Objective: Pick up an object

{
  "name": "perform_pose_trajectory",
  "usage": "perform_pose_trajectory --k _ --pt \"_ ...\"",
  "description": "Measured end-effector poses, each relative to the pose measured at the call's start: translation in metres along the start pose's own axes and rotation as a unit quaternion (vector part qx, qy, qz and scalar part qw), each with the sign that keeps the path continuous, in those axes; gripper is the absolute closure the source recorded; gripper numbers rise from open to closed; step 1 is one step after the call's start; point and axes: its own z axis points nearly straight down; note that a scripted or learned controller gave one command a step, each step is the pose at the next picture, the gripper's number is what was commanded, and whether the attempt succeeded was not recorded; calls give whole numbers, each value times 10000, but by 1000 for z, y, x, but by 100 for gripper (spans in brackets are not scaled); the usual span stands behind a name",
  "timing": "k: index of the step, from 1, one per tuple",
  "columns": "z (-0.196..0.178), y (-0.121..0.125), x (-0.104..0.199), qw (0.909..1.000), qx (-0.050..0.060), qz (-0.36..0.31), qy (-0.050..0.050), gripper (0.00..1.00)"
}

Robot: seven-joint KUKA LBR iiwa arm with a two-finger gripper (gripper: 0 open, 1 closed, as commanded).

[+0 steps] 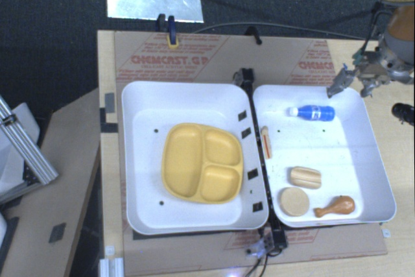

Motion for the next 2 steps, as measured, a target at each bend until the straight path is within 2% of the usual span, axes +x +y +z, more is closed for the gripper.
perform_pose_trajectory --k 1,2 --pt "-8 3 1 10000 -64 -14 -15 0" --pt "46 12 -4 10000 -50 -24 -14 0"
